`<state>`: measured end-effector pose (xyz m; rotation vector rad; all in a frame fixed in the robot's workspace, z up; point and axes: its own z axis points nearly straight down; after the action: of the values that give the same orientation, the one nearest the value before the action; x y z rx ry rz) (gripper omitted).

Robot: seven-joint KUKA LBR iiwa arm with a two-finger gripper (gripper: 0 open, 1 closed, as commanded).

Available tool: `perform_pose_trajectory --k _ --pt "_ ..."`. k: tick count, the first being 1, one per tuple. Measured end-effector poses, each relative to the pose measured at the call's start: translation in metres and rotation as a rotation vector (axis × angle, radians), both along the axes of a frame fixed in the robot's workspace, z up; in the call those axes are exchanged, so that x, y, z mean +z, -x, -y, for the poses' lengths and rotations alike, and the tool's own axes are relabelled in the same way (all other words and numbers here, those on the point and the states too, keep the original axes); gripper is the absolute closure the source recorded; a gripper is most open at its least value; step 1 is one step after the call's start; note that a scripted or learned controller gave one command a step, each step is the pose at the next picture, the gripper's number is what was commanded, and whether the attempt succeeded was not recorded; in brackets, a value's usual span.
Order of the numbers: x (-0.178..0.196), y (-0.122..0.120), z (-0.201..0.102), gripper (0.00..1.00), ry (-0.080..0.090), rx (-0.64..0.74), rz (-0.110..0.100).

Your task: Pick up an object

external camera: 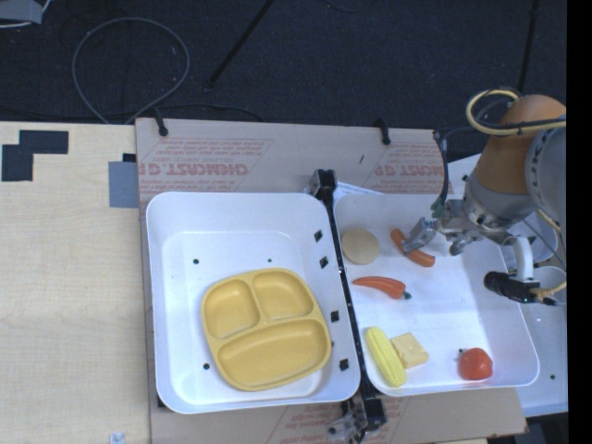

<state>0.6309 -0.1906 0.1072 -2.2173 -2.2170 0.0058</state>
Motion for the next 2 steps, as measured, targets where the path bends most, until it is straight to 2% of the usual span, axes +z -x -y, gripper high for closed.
perform_pose_trajectory --k 1,2 --pt "0.014 -0.001 0.001 1.00 0.001 0.000 0.003" --pt "0.075 0.005 0.001 1.00 0.003 -0.003 0.010"
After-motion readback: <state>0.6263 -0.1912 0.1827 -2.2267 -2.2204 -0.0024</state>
